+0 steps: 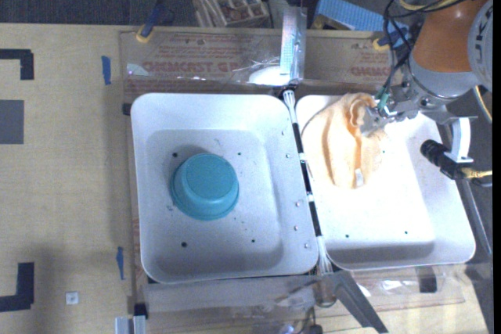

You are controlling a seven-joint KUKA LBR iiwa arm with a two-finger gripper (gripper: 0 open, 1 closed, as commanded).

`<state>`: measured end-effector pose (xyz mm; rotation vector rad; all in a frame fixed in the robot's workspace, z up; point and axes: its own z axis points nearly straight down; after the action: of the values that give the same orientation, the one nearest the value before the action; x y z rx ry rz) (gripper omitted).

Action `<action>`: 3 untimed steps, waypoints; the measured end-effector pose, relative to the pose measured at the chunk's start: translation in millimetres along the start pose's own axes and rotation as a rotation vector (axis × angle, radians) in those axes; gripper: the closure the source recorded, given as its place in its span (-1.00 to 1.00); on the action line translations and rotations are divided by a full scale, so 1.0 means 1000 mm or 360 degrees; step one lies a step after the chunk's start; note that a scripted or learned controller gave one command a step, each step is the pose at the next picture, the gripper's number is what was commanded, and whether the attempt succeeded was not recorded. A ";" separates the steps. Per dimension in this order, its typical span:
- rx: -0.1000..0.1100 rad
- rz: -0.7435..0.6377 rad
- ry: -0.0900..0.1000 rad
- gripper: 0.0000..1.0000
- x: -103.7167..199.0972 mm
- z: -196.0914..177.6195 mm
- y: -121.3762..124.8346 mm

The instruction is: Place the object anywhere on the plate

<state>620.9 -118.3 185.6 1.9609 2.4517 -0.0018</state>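
Note:
A round teal plate (205, 184) lies in the left white bin (156, 129), slightly left of its middle. A pale orange cloth (348, 146) is in the right bin (423, 231), toward its back left. The cloth is bunched and drawn up to a peak at its upper right. My gripper (376, 113) is at that peak, shut on a fold of the cloth. The grey arm with its orange band (442, 35) comes down from the upper right.
A divider rim (301, 168) separates the two bins. A black fitting (440, 155) sticks out at the right bin's right wall. Cardboard (203, 62) and clutter stand behind the bins. The wooden bench (63, 168) stretches to the left.

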 end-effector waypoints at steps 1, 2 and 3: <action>-0.0004 -0.0002 0.0000 1.00 -0.001 -0.040 0.001; -0.0008 -0.0642 -0.0002 1.00 0.048 -0.050 0.019; -0.0012 -0.1276 -0.0005 1.00 0.103 -0.050 0.043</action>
<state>640.1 -8.0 235.8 0.8469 3.0167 0.0032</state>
